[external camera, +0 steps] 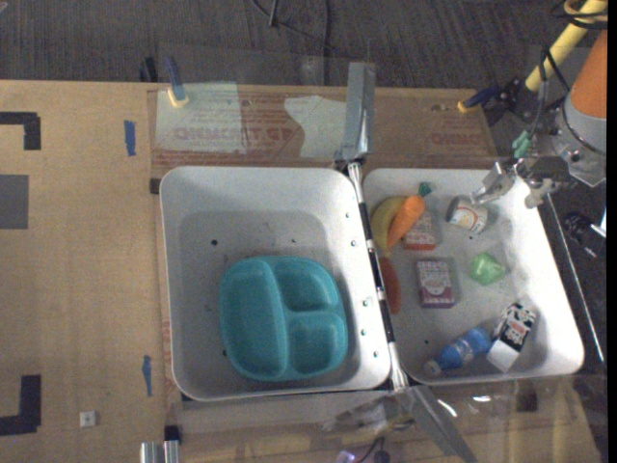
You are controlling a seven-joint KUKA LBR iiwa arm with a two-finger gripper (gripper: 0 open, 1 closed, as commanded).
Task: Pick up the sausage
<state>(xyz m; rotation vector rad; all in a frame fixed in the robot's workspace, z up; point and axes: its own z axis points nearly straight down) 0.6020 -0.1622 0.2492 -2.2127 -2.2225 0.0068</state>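
The sausage (388, 285) is a slim reddish-brown piece lying lengthwise against the left wall of the right bin (564, 302), just below the carrot (406, 220) and banana (384, 218). My gripper (512, 189) hovers over the bin's upper right corner, far to the right of the sausage and above it in the view. Its two fingers (490, 190) are spread apart with nothing between them. A small white cup (467, 216) stands just below and left of the fingertips.
The right bin also holds a red-and-white box (436, 283), a green piece (488, 268), a milk carton (512, 336) and a blue bottle (461, 351). A teal divided plate (282, 317) lies in the left bin (193, 201).
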